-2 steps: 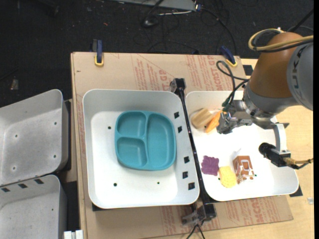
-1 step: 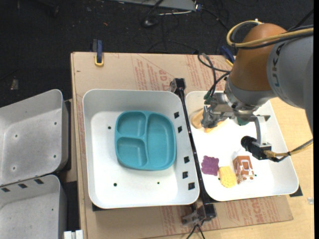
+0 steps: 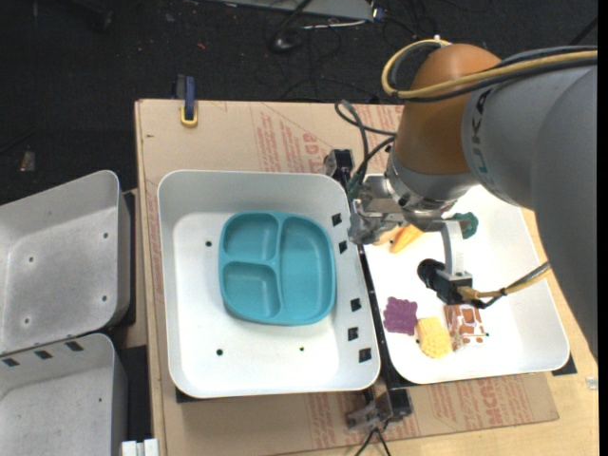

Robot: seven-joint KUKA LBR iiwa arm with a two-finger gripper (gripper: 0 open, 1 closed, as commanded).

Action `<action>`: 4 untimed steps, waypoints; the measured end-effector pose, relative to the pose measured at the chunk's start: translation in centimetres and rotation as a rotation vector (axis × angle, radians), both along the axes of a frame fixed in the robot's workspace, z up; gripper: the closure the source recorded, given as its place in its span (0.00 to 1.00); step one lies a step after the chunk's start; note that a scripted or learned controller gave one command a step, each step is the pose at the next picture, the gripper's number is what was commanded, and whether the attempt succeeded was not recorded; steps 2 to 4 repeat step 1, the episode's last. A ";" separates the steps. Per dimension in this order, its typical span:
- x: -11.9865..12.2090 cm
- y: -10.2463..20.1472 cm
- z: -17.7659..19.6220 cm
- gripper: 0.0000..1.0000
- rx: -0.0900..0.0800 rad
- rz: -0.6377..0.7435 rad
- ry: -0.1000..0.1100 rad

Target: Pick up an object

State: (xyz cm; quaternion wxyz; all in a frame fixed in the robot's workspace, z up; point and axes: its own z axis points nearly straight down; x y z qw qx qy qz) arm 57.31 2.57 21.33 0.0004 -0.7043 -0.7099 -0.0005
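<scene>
There were two white bins, side by side — the left bin (image 3: 173,255) held one teal divided plate (image 3: 277,267), the right bin (image 3: 518,335) five small things: one purple piece (image 3: 401,315), one yellow piece (image 3: 433,337), one orange piece (image 3: 406,238), one brown-and-white block (image 3: 466,324) and one green bit (image 3: 466,223).

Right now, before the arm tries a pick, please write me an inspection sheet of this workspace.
Surface: brown bench bearing left bin and right bin, side by side.
Job's things: in right bin, orange piece, purple piece, yellow piece, brown checked piece.
Clutter: teal divided plate in left bin.
Gripper: at right bin's left wall, beside orange piece; grasp cannot be judged.
Cables: yellow cable looped over arm; black cables on floor.
Surroundings: dark floor, blue clamp on bench's far edge, white trays at left.
</scene>
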 end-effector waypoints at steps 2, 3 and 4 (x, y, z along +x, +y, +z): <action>0.8 5.6 -0.5 1.00 0.000 0.001 0.000; 0.8 5.6 -0.5 1.00 0.000 0.001 0.000; 0.8 5.6 -0.5 1.00 0.000 0.001 0.000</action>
